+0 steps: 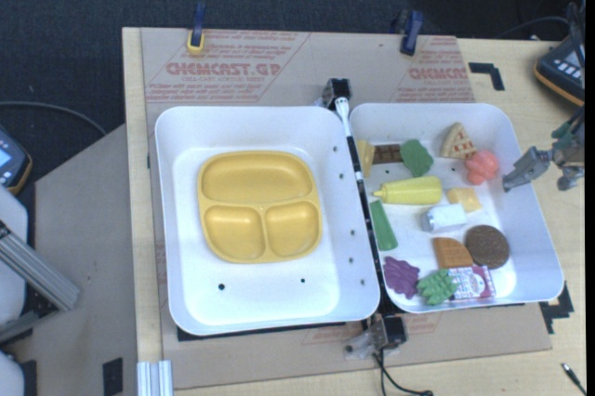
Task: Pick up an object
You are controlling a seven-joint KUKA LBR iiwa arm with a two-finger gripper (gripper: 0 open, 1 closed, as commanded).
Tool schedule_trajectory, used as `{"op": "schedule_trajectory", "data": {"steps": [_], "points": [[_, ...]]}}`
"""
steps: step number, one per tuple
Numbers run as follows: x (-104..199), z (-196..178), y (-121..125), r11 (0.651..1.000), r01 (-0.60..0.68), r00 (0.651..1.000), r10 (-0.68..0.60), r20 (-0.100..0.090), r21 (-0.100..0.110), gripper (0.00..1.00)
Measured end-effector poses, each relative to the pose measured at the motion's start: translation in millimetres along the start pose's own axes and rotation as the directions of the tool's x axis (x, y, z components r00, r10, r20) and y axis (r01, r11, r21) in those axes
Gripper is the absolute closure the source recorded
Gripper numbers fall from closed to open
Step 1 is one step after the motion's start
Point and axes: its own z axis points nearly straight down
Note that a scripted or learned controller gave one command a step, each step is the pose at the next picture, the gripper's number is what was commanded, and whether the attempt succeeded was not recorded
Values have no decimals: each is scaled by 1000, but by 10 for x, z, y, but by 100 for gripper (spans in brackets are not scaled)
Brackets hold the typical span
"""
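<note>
The right bin [530, 227] holds several toy foods: a yellow corn cob [409, 191], a pink peach [482, 166], a waffle wedge [456, 141], a dark green piece [416, 157], a white bottle [444, 217], a brown cookie [486, 245], toast [452, 252], purple grapes [402, 275] and green broccoli [436, 286]. My gripper [547, 173] hangs over the bin's right rim, just right of the peach. Its fingers are spread open with nothing between them.
The left bin [177, 199] holds a yellow divided plate [258, 204]. A long green pod [383, 225] lies by the wall between the bins. A pink-and-white packet [474, 283] sits at the right bin's front. Blue clamps [410, 30] stand at the board's back edge.
</note>
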Motion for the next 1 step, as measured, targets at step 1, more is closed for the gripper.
{"op": "schedule_trajectory", "data": {"steps": [1], "points": [[9,-71,24,1000,4,1000,-4,4,-13,0]]}}
